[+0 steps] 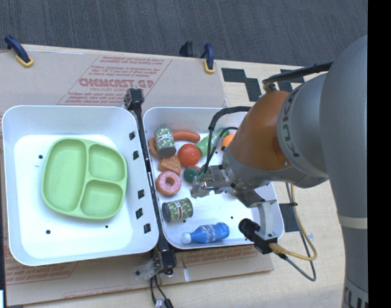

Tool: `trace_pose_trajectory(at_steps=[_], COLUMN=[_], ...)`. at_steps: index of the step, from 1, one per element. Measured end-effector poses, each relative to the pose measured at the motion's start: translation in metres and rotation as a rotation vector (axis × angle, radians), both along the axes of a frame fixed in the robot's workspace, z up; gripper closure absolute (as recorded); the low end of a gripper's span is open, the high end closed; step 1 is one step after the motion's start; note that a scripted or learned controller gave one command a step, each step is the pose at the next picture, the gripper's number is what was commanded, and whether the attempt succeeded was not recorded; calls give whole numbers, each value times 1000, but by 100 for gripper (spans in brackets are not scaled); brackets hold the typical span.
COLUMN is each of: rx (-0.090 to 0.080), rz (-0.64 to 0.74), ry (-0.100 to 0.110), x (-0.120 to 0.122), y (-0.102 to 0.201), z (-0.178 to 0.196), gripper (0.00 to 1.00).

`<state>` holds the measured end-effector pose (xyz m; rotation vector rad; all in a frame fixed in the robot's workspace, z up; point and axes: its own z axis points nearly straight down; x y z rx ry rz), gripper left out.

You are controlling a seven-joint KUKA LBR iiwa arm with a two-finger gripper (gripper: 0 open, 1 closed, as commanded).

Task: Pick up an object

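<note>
Nearest the bench's front edge, in the right bin: small blue-and-white plastic bottle lying on its side, looks light, rigid, round and slick, likely to roll; best pinched across the body mid-length. Just behind it, green-labelled can also on its side, stiff, light, curved wall, same roll risk; grab across the flat ends or square over the barrel. Next back, pink-frosted toy donut lying flat, low profile, probably hard plastic; take at the outer rim or through the hole edge. Beside and behind: orange wedge-shaped toy, red tomato smooth and round so slippery, second green can, toy hot dog at the far wall, long and narrow, easy across its short width. Green toy bits partly hidden under the wrist. All likely hollow plastic play food, nothing fragile. Gripper low inside the right bin, just right of the donut and near the green bits; finger spread too obscured by the wrist to tell, nothing visibly pinched. Arm reaching in from the right, orange band over the bin's right half, wrist angled down and leftward toward the clutter. Left bin holding a green divided plate, well apart from the gripper.
</note>
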<state>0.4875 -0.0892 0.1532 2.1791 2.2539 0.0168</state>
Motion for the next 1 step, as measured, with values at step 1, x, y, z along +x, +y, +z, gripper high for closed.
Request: trace_pose_trajectory(at_steps=[1], rx=[-3], rz=[-29], ry=[14], x=[-10], y=[-36], z=[39], gripper=[100])
